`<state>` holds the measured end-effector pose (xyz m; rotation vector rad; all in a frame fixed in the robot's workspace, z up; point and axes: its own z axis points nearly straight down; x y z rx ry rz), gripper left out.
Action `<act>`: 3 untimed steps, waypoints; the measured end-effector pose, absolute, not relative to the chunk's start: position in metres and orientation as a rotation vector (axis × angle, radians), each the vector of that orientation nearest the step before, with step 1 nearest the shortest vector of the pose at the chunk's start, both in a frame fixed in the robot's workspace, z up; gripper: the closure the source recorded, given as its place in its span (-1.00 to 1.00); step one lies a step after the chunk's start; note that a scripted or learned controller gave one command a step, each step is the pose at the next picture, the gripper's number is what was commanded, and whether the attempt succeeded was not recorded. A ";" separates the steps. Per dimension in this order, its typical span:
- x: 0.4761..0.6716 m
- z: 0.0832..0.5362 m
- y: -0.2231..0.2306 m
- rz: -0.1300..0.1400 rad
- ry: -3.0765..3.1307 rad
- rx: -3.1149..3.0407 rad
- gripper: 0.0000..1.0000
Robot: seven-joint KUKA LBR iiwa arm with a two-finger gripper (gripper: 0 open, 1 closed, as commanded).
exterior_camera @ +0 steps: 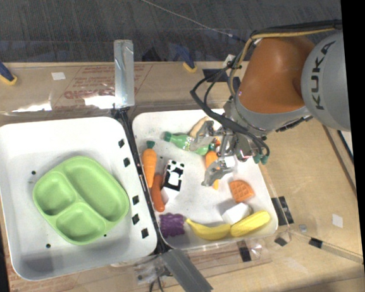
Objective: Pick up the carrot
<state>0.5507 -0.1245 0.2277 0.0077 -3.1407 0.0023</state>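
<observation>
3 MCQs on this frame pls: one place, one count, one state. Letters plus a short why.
1. The carrot lies:
A. by the right bin's left wall
B. on the green tray
C. outside the bins

2. Compartments in the green tray:
A. two
B. three
C. five

3. The banana is:
A. held by the gripper
B. lying on the right bin's floor
C. in the left bin

Key: 1 A, it sits along that wall. 2 B, three hollows show. 3 B, it rests near the front edge, apart from the gripper.
</observation>
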 end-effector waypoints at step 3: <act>0.597 0.198 -0.177 0.004 -3.147 -0.149 1.00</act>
